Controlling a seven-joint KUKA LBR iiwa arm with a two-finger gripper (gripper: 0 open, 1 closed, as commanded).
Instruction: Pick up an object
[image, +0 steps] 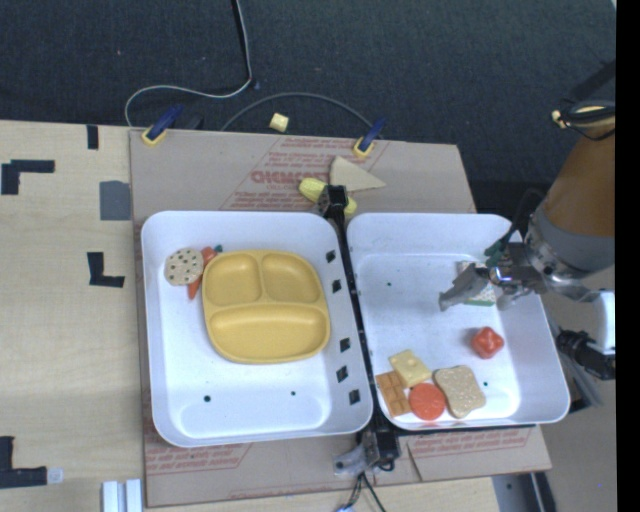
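Camera view: gripper (468, 290) hovering over right bin (430, 225), fingers looking slightly apart, gripping nothing. Risk, judging from here: closing on bare floor, since nothing is lying beneath. Nearest target, red toy strawberry (487, 342), sitting just below-right of fingertips, apart; toy bread slice (460, 390), tomato (428, 402), crackers (404, 375) clustering nearer front wall.
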